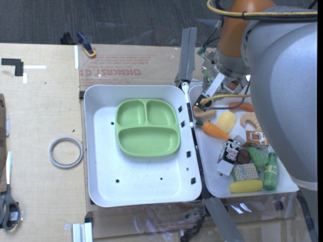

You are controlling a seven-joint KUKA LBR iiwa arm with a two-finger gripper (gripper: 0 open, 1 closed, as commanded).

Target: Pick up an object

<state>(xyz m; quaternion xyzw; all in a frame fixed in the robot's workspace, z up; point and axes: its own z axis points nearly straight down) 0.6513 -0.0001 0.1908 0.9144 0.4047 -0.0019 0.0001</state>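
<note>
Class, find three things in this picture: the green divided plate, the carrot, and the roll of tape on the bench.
green divided plate (148, 127): camera view, on the ridge between its compartments.
carrot (217, 130): camera view, middle of its orange body.
roll of tape (65, 142): camera view, on the ring's upper band.

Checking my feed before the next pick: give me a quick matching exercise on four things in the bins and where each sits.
Things:
1. green divided plate
2. carrot
3. corn cob
4. green bottle

Places:
A. right bin, near front edge
B. left bin
C. right bin, by the divider
D. right bin, front right corner, beside the arm

Pairs: 1-B, 2-C, 3-A, 4-D
</note>
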